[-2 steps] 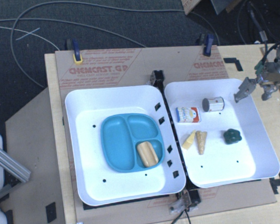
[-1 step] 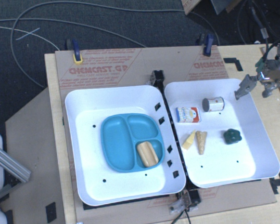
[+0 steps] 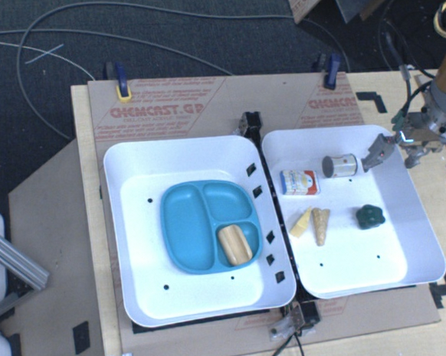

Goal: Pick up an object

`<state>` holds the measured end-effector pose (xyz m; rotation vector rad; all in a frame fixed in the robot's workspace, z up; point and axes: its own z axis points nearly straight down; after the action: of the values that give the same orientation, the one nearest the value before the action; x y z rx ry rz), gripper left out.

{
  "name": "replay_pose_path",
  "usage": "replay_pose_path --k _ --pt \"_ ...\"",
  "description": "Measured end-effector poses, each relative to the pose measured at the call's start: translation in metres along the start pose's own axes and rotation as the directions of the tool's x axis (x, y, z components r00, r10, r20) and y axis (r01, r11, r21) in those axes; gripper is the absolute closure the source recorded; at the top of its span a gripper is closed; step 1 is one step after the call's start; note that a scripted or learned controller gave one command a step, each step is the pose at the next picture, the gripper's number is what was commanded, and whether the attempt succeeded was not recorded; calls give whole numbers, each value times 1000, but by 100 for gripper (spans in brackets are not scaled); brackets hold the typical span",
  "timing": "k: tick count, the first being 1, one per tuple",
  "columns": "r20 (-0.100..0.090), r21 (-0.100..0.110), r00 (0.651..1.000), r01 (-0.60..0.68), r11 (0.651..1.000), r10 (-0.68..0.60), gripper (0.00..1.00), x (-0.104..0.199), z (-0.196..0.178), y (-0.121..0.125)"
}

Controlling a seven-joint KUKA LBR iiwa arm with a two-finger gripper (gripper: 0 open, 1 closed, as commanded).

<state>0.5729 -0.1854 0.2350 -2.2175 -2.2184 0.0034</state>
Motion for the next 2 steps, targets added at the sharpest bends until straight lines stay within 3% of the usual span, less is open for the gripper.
replay_pose_path --k 2 --pt "0 0 1000 0 1000 0 0 -7 93 12"
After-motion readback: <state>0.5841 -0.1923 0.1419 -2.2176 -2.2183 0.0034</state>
